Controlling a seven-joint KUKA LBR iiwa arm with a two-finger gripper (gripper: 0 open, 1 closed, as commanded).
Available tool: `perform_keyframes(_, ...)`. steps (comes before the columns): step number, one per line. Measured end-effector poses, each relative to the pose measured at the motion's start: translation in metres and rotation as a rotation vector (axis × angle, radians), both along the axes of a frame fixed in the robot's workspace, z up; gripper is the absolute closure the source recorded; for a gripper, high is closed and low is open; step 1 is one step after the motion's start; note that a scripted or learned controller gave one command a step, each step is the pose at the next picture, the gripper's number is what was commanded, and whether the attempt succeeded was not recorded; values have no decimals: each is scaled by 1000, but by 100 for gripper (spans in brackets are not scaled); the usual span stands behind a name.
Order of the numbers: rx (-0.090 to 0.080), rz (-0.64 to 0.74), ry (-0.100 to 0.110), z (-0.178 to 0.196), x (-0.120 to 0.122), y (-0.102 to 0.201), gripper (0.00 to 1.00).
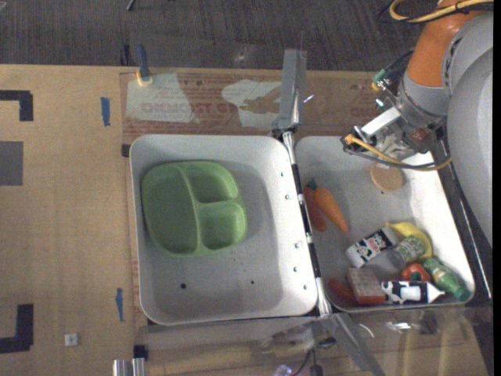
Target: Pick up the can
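The left bin [149, 288] holds a green divided plate [194, 207] in its upper left part, with bare floor open to the right and below it. A raised divider [301, 218] separates it from the right bin [368, 159], where two carrots [325, 207] lie just beside the left wall. The lower right corner is crowded: a black-and-white carton [369, 247], the can [409, 249] lying on its side, long axis slanting up to the right, touching a yellow item [412, 231], with a tomato [416, 272] and bottles close below. A tan disc [387, 178] lies near the top edge. The gripper [383, 135] hangs above the bin's upper edge; whether its fingers are apart or together cannot be made out.
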State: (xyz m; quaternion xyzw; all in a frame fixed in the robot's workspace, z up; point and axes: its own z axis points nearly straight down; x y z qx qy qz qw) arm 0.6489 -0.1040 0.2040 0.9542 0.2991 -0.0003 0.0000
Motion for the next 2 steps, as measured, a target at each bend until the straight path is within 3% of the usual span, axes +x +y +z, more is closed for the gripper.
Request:
perform_keyframes(1,0,-292,1,45,-25,68,100)
perform_keyframes(2,1,-408,-2,102,-28,78,100)
